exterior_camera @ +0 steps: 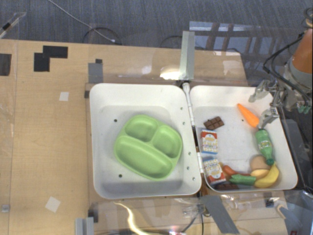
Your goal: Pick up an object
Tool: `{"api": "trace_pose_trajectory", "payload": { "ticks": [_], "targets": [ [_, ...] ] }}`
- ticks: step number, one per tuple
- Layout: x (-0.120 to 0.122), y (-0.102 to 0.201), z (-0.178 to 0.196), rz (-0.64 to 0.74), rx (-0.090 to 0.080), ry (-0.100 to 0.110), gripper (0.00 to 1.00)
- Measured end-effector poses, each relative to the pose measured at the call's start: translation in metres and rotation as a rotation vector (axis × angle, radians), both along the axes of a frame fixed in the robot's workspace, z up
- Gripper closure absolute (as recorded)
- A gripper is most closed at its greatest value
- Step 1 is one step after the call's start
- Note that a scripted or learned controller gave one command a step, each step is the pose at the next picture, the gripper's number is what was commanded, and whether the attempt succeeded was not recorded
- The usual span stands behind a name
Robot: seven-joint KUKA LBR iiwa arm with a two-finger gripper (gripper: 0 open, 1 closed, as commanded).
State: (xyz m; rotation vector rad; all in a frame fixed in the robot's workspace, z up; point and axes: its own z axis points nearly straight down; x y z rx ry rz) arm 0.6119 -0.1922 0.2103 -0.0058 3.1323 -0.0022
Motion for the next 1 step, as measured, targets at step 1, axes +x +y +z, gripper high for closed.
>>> {"api": "trace_pose_trajectory", "payload": {
  "ticks": [1],
  "targets": [
    [0.0568,-0.0163,-0.1217,-0.099,-0.001,0.011,0.0]
  ]
}}
